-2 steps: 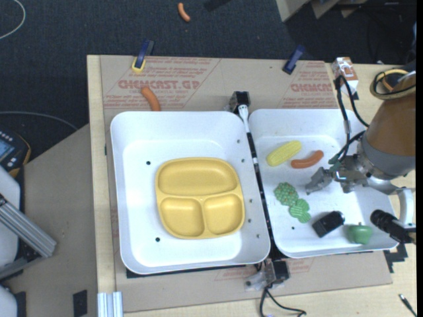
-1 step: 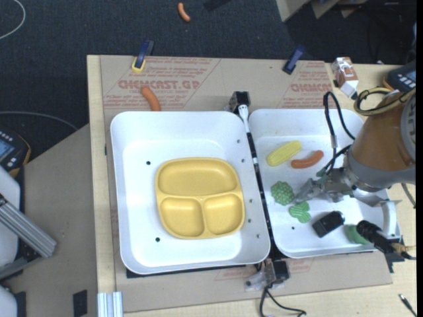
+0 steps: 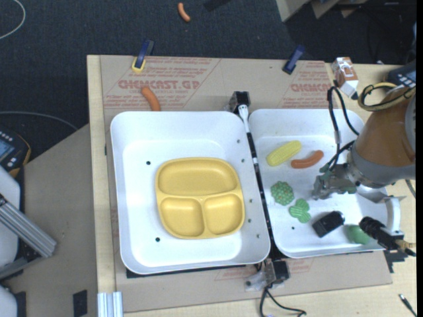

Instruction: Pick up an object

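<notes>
A: What's on the left?

B: A yellow divided tray in the left bin, likely a drop spot.

A: And right?

B: Corn, sausage and green toys lie loose in the right bin. The gripper hovers beside them, perhaps choosing.

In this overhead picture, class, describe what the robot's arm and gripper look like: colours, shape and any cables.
The arm is a thick, rounded column with a broad orange band above a grey wrist section. Black cables loop along its left side. The gripper is a small, grey metal assembly at the wrist's end; its fingers are too small to describe.
</notes>
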Action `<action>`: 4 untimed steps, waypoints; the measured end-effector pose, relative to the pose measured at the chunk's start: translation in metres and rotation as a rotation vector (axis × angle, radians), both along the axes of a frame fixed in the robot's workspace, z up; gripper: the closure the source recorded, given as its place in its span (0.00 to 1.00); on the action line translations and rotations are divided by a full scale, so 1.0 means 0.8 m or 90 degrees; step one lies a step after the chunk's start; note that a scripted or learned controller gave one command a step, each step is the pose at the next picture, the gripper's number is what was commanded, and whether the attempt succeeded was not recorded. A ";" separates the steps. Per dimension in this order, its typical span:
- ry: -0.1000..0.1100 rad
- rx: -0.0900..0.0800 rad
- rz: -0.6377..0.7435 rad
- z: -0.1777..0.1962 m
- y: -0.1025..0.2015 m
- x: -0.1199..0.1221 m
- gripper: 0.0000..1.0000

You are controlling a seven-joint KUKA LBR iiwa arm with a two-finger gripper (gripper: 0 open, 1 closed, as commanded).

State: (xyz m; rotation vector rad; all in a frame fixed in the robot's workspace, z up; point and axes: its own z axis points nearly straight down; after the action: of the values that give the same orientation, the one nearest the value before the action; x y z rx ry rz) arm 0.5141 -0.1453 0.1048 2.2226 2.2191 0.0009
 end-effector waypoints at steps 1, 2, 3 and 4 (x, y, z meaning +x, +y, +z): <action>-0.004 -0.001 0.002 0.078 0.001 -0.005 1.00; -0.004 -0.002 0.002 0.145 0.001 -0.003 1.00; -0.001 0.000 0.004 0.136 0.054 0.024 1.00; -0.001 0.000 0.004 0.140 0.114 0.039 1.00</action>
State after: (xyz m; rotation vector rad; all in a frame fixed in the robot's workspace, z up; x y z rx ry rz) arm 0.5451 -0.0544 0.2167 2.2142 2.2260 0.0036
